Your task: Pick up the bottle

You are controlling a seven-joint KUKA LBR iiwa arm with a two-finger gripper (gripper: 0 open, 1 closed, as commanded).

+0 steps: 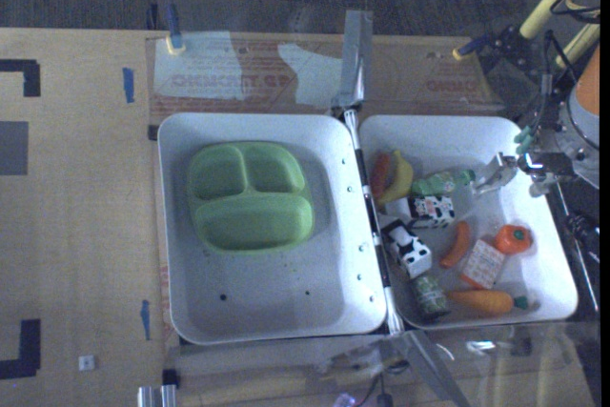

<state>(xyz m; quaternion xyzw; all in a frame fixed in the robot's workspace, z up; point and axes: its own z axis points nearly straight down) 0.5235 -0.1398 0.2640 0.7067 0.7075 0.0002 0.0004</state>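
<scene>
Pincer (498,172) low over the right bin (558,286), fingers slightly apart, gripping nothing. Green bottle (444,180) lying on its side just left of the fingertips, cap end toward them. Orange fruit (514,239) below the pincer; green divided plate (251,196) far left, in the left bin (181,300).

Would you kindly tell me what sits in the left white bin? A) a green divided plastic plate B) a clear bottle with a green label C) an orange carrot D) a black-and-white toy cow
A: the green divided plastic plate lies alone in the left white bin, while the clear bottle with a green label, the carrot and the toy cow lie in the right white bin.
</scene>
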